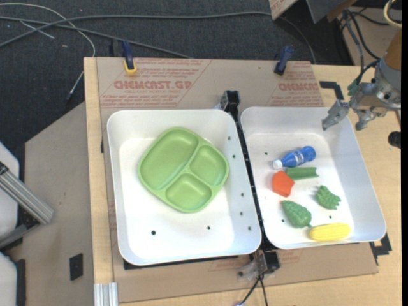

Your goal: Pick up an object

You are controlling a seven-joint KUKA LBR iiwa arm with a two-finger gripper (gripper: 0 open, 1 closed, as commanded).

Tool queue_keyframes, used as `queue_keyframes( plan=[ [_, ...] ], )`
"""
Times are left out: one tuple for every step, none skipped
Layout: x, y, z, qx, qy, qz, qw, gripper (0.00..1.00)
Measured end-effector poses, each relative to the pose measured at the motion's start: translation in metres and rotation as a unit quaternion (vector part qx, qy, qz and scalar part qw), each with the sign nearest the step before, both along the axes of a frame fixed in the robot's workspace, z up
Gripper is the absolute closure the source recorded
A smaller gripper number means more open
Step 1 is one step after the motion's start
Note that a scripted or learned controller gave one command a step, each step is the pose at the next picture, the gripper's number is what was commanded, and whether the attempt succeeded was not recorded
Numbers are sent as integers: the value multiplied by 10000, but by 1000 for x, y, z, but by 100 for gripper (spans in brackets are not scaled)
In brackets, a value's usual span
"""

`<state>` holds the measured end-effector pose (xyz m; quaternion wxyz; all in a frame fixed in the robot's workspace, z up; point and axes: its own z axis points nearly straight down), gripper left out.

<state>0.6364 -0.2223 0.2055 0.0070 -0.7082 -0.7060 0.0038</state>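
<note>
Cardboard covers the surface (191, 75) under two white bins. Nothing is picked yet: the end effector (349, 116) hangs spread wide and holding nothing above the right bin's (366, 190) far corner, apart from the bottle (298, 157), orange block (282, 183) and corn (329, 232).

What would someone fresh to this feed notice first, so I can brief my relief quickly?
Likely the green divided plate, lying alone in the left bin and taking up much of it. Next, the cluster of small toys in the right bin: a blue bottle, an orange block, green pieces and a yellow corn cob at the near edge. The gripper hangs open over that bin's far right corner, holding nothing.
</note>
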Motion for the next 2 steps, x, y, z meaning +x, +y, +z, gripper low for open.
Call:
queue_keyframes(
  plan=[
    [3, 1, 9, -19, -72, 18, 10000, 0],
    [4, 5, -52, -10, -48, 22, 10000, 0]
  ],
)
